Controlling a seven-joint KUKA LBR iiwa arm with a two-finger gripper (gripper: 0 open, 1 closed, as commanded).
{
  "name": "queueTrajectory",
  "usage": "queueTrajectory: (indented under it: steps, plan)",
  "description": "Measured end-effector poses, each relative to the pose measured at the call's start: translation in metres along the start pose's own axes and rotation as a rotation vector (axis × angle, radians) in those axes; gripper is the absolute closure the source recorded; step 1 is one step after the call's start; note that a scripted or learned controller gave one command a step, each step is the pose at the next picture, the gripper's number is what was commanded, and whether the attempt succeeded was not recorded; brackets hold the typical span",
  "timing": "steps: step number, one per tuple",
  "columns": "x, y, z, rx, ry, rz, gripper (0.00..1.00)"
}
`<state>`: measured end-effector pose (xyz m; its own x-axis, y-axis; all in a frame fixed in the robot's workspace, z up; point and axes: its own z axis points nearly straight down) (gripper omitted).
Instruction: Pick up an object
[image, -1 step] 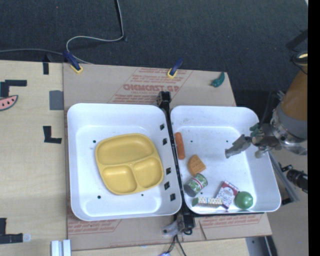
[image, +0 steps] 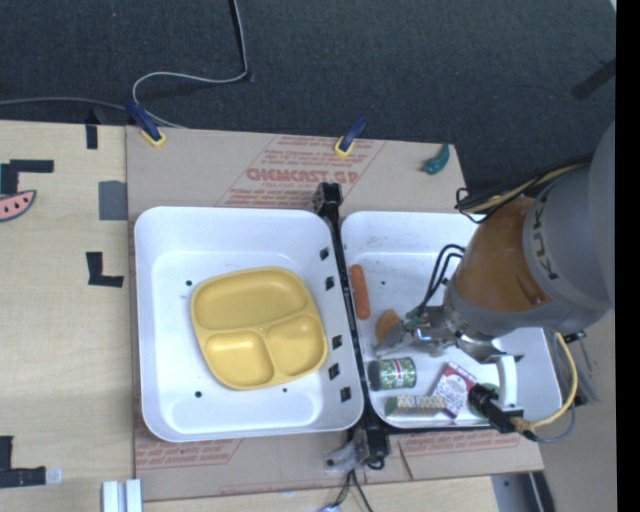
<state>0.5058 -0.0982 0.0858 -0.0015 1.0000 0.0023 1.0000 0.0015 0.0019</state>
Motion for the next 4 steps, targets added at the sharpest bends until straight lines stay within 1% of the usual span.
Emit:
queueTrajectory:
  steps: [1,2,3,4]
  plan:
    - [-0.006,0.068,0.0,-0.004,-0.003,0.0,0.0]
    - [-0.007,0.068,-0.01,-0.003,-0.005,0.0,1.0]
    - [-0.007,0.068,-0.01,-0.003,-0.005,0.0,0.0]
    - [-0.006,0.067,-0.019,-0.002,-0.004,0.0,1.0]
